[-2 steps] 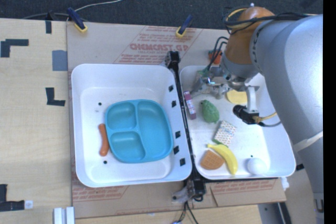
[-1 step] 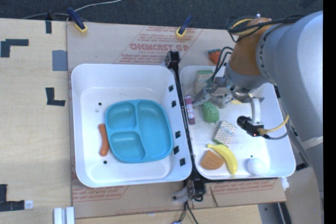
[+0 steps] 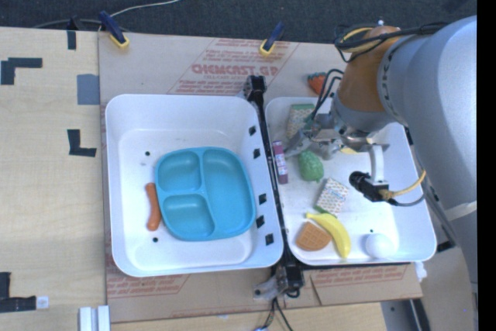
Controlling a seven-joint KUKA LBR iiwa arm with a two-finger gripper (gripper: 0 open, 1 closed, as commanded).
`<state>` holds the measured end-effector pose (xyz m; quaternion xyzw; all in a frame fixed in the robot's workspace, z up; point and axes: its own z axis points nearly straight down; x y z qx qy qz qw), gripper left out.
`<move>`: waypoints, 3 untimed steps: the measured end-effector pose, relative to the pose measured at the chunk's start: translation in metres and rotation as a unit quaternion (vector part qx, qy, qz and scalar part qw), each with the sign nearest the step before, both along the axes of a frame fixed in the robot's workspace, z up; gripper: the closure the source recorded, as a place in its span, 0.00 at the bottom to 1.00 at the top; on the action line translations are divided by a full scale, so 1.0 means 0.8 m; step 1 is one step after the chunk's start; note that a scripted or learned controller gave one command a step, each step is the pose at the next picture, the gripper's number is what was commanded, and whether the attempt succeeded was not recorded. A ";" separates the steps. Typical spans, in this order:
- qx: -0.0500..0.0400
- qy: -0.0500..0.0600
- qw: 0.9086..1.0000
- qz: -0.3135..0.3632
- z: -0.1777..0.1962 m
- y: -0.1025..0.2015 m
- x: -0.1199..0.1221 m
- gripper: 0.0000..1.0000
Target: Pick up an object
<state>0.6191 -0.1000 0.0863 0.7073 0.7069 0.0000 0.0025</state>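
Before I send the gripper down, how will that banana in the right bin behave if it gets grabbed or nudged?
The banana looks glossy, so the fingers may slip on it. Being curved, it would probably pivot rather than roll if nudged. It lies against the orange slice, which would likely shift with it.

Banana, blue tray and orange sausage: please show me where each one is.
banana [image 3: 332, 230], camera view, middle of its curve.
blue tray [image 3: 206, 192], camera view, central divider.
orange sausage [image 3: 153, 206], camera view, middle of its length.
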 end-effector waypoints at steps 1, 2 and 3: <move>-0.001 0.001 1.000 0.000 -0.001 0.003 0.015 0.00; 0.001 0.000 1.000 0.000 0.000 0.001 -0.044 0.00; 0.000 0.000 1.000 0.001 0.012 0.001 -0.043 1.00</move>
